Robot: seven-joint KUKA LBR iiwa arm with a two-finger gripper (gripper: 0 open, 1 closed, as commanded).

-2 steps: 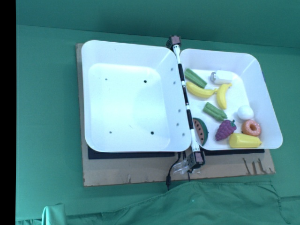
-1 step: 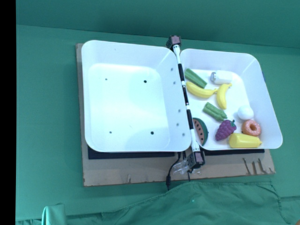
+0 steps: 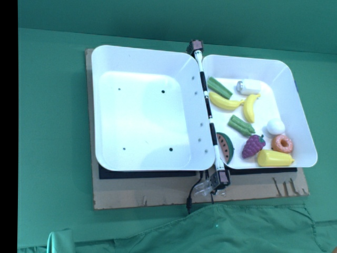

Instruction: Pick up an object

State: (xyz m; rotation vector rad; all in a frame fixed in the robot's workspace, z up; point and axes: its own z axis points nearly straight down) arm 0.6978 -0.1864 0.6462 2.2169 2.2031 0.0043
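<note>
The right bin (image 3: 295, 91) holds several toy foods. Two yellow bananas (image 3: 225, 102) (image 3: 249, 107) lie near its middle, with a green vegetable (image 3: 219, 87) at the upper left and another green piece (image 3: 241, 125) lower down. A white bottle (image 3: 248, 87) rests near the back. A white egg (image 3: 275, 126), a pink donut (image 3: 282, 143), purple grapes (image 3: 253, 145), a watermelon slice (image 3: 225, 147) and a yellow pepper-like piece (image 3: 275, 158) sit along the front.
The left bin (image 3: 105, 62) stands beside the right one, with a black-and-white rod (image 3: 208, 115) running along the seam between them. Both bins rest on a cardboard sheet (image 3: 158, 196) over green cloth. A cable clump (image 3: 208, 187) lies at the front.
</note>
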